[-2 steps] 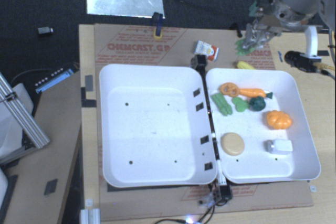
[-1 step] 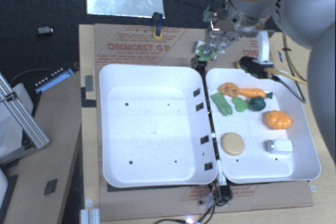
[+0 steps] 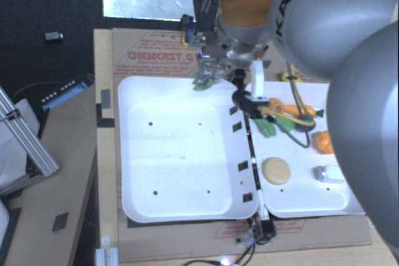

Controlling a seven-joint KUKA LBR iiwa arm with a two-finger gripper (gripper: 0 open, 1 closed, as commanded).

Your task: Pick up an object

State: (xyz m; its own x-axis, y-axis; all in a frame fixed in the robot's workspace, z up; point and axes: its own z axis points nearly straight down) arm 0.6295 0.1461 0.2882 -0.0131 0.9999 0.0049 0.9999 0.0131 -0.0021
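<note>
green object (image 3: 203, 81) sits right under my gripper (image 3: 209, 71) at the left bin's (image 3: 174, 152) far edge, maybe between the fingers; cannot tell if gripper's closed.

"CHEMCAST" on cardboard sheet (image 3: 156, 50)

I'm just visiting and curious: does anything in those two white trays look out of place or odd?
One thing stands out: a small green item sits up at the far rim of the left tray, right under the gripper, not lying flat inside. The other objects, like the tan disc and orange ball, lie in the right tray.
</note>
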